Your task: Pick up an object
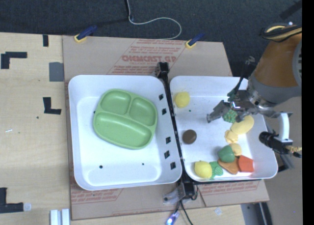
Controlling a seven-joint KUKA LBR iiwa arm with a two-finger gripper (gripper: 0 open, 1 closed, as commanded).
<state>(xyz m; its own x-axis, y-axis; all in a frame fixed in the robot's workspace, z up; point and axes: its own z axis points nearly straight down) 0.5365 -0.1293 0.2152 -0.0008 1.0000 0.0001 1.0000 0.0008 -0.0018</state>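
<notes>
Brown cardboard covers the worktop [29, 135], carrying two shallow white bins side by side. Left bin [78, 135] holds a green three-compartment plastic plate [125, 118], its long axis slanting from upper left to lower right. Right bin [206, 84] holds a yellow ball [182, 99], a brown round disc [189, 136], a yellow lemon-like toy [202, 169], and a crowded cluster of green, orange and red toy foods [233, 160], hard to separate. Gripper [226, 111] sits over a small green leafy toy [229, 116]; whether its fingers grasp it, I cannot tell.
</notes>
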